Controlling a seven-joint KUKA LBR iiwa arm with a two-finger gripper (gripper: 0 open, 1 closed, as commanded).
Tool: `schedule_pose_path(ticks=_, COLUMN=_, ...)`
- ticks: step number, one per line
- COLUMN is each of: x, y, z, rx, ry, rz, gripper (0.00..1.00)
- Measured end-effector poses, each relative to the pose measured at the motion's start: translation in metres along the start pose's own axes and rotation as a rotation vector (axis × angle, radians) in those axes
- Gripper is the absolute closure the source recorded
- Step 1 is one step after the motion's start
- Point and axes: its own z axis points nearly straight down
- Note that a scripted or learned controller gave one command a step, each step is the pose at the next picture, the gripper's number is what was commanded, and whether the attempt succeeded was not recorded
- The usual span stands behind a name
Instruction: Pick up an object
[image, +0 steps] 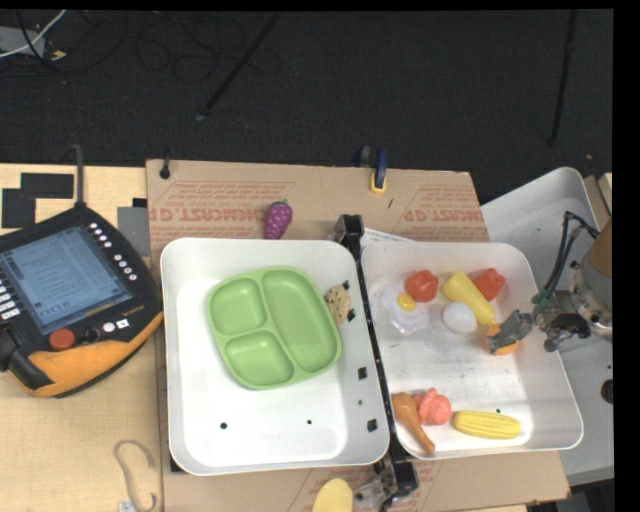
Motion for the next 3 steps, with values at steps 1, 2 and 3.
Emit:
schedule_pose_path(ticks=1, x=0.000, y=0.003, z=-0.007, rx=-0.013, ry=-0.003, rz=-0.002, gripper=0.00)
schedule_pose_path(ticks=2, x=-0.001, y=0.000, z=0.056, rx=-0.008, ry=-0.001, rz=-0.004, gripper=0.00)
schedule_pose_path(ticks=3, x=0.001, y=0.000, z=0.110, rx=-0.010, ry=-0.002, rz=-0.005, gripper=0.00)
